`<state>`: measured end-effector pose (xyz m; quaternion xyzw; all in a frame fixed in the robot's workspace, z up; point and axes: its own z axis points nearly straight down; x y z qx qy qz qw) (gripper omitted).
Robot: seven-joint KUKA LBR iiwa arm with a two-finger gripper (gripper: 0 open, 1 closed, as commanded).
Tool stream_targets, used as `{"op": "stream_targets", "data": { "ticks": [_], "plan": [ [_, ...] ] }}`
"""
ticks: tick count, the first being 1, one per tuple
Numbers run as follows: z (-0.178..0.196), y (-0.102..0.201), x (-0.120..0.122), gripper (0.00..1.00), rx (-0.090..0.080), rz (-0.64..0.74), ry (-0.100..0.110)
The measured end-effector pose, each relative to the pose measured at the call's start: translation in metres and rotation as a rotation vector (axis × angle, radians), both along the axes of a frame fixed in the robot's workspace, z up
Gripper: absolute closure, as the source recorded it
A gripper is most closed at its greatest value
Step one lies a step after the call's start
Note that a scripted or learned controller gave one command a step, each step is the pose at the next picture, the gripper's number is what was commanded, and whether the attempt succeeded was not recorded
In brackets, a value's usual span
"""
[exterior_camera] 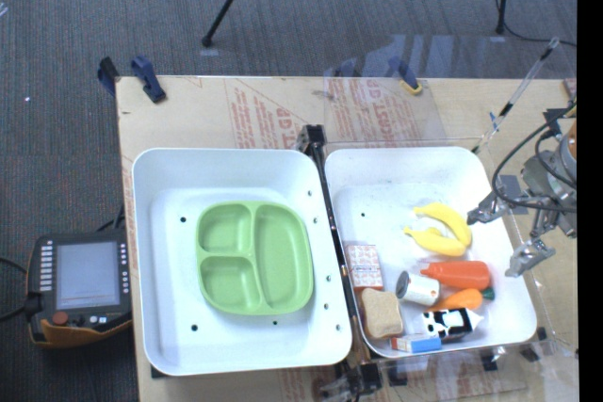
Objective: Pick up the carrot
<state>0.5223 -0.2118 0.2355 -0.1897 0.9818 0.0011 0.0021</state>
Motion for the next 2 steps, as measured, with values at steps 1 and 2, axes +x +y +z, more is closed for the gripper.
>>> {"op": "stream_targets", "data": {
  "ticks": [1, 2],
  "plan": [
    [-0.127, 0.003, -0.017, 0.0, 0.0, 0.135, -0.005],
    [-0.148, 0.038, -0.036, 0.0, -0.001, 0.343, 0.0]
  ]
}}
